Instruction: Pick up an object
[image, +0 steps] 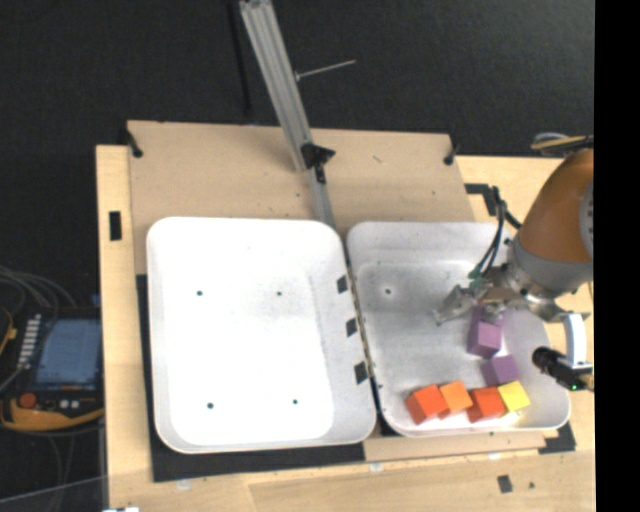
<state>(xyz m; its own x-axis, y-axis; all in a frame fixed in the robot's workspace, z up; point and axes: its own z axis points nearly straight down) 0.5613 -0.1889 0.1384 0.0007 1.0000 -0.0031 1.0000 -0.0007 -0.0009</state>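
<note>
No legible text, labels or numbers anywhere.

Tan wood bench w/ 2 shallow white bins side by side, touching: left bin, right bin. Black mat under them.

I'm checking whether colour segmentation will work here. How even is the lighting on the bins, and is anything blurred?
Camera view: the left bin is bright and nearly washed out; the right bin looks greyer, with soft shade under the arm. The orange, red, yellow and purple blocks read clearly; the gripper is slightly soft.
</note>
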